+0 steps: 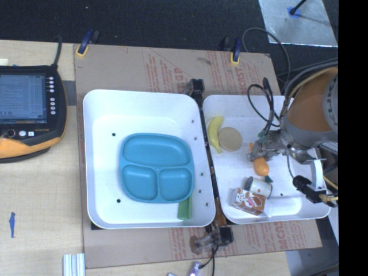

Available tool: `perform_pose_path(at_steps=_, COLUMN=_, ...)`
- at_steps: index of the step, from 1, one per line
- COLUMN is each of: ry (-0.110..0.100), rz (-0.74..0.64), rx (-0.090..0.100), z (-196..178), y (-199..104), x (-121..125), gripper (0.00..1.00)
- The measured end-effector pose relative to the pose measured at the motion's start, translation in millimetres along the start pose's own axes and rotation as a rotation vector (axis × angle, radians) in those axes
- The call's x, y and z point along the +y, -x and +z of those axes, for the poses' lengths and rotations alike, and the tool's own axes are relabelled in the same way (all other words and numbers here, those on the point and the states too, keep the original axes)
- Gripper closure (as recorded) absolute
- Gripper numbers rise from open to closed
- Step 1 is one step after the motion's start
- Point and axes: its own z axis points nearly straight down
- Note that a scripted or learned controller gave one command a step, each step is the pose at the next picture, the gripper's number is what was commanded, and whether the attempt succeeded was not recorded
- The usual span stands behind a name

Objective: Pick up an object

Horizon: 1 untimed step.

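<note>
The grey arm with its orange band reached in from the right over the right-hand white bin, and its gripper hung low above the middle of that bin. Whether the jaws were released or clenched could not be told from this angle; nothing was seen between them. Just below the gripper lay a small orange fruit-like ball, very close to the tool, though contact could not be confirmed. To the left of the gripper sat a tan round disc, and touching its left edge lay a yellow banana along the bin's left wall. Toward the front of the same bin rested a small printed carton in brown and white, tilted, with a small grey and green cup-like item just behind it. Black cables looped over the bin's back edge toward the wrist.

The left-hand white bin held a blue 3-compartment tray near its middle, and a green piece lay against the front right corner, just beside the tray. Both bins stood on a cardboard sheet. A teach pendant with a lit screen lay on the bench well to the left.
</note>
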Motion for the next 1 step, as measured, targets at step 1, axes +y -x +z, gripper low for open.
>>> perform_pose_path(at_steps=1, ry=0.000, rz=0.004, rx=0.003, z=-77.7, y=-53.0, x=18.7, gripper=1.00)
